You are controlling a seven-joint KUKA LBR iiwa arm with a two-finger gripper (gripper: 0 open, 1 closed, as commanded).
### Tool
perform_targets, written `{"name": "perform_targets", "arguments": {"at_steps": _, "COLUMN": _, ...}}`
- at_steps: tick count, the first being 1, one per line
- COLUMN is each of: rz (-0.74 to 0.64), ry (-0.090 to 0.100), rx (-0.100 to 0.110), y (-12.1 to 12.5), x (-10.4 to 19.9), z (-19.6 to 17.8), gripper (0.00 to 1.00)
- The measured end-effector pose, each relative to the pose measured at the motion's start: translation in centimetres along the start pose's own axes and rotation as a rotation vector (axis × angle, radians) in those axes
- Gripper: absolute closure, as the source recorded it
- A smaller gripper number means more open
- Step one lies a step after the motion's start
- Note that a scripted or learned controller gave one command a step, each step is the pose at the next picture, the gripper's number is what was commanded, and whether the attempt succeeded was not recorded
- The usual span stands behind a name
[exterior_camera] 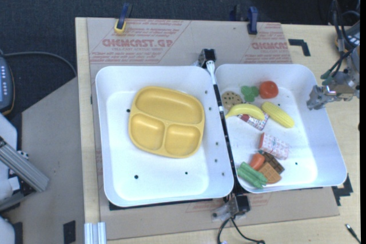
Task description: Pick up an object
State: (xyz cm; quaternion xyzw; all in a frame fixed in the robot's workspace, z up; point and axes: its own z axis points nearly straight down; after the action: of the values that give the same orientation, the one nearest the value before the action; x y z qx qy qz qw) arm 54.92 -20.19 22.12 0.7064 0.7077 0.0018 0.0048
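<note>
At the right bin's (320, 123) far right rim, the gripper (318, 99) hangs with nothing between its fingers; they look a little apart, though at this size I cannot tell for certain. The left bin (114, 123) bears a yellow plate (166, 122) with three wells. All the loose things lie in the right bin, well apart from the gripper: a tomato (268, 89) near the far wall, a green piece (249, 92) just beside it, a cookie (231, 99) close to the divider, a banana (246, 111) touching or lying over a small red-and-white packet (253, 120), a corn cob (278, 114) just right of the banana, a pink box (275, 146) lower down, and a cluster at the near rim of carrot (257, 161), brown block (273, 167) and green beans (251, 175). My judgement is that the task stands at its start: no object is chosen or grasped, and the arm is only at the approach. The next move calls for carrying the gripper leftward over one thing, best one that stands free, such as the corn or the tomato, then lining the fingers across its narrow side and descending with them spread. The cluster would be harder, since its pieces touch.
</note>
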Motion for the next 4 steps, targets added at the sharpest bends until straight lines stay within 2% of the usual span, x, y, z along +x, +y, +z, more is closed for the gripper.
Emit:
{"name": "perform_targets", "arguments": {"at_steps": 1, "rz": 0.001, "ry": 0.002, "rx": 0.006, "y": 0.1, "x": 0.0, "z": -0.4, "gripper": 1.00}}
{"name": "perform_targets", "arguments": {"at_steps": 2, "rz": -0.005, "ry": 0.003, "rx": 0.003, "y": 4.6, "x": 3.7, "z": -1.1, "gripper": 1.00}}
{"name": "perform_targets", "arguments": {"at_steps": 3, "rz": -0.004, "ry": 0.004, "rx": 0.005, "y": 7.5, "x": 7.6, "z": 0.2, "gripper": 1.00}}
{"name": "perform_targets", "arguments": {"at_steps": 4, "rz": -0.004, "ry": 0.005, "rx": 0.004, "y": 10.3, "x": 11.7, "z": -1.2, "gripper": 1.00}}
